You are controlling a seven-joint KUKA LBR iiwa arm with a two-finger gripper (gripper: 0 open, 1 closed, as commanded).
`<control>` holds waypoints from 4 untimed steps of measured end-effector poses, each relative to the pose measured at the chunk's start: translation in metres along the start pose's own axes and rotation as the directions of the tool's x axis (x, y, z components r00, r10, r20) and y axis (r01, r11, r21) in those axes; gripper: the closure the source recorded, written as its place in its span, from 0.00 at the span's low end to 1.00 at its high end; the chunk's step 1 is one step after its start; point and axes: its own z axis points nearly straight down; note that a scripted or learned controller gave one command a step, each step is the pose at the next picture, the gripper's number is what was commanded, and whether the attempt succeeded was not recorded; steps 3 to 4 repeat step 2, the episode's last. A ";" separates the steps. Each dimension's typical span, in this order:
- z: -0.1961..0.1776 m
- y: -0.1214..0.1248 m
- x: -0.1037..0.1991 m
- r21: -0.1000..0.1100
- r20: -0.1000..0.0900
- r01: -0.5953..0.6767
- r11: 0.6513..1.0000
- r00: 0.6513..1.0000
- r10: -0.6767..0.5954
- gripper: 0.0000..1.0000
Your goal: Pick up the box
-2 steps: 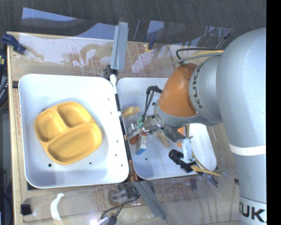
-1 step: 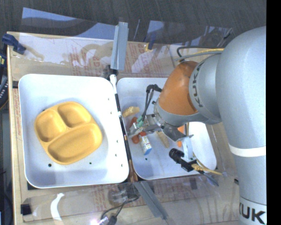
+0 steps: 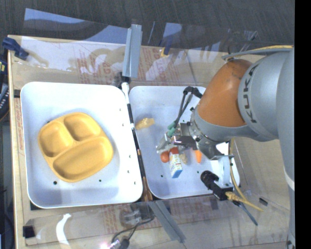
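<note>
The box [image 3: 176, 167] is a small carton, orange and white on top and blue at its lower end. It lies in the right bin [image 3: 160, 185] near the middle. My gripper [image 3: 172, 145] hangs just above the box's upper end, under the grey arm with its orange band [image 3: 223, 100]. Whether it touches the box is hidden by the wrist.
A small red-orange piece [image 3: 166, 157] lies just left of the box and an orange one [image 3: 198, 157] just right of it. A pale yellow item [image 3: 144, 122] sits near the right bin's left wall. The left bin [image 3: 36, 191] holds a yellow divided plate [image 3: 75, 146].
</note>
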 end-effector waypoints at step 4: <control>-0.012 -0.011 0.071 0.001 -0.002 -0.173 0.985 0.985 0.173 1.00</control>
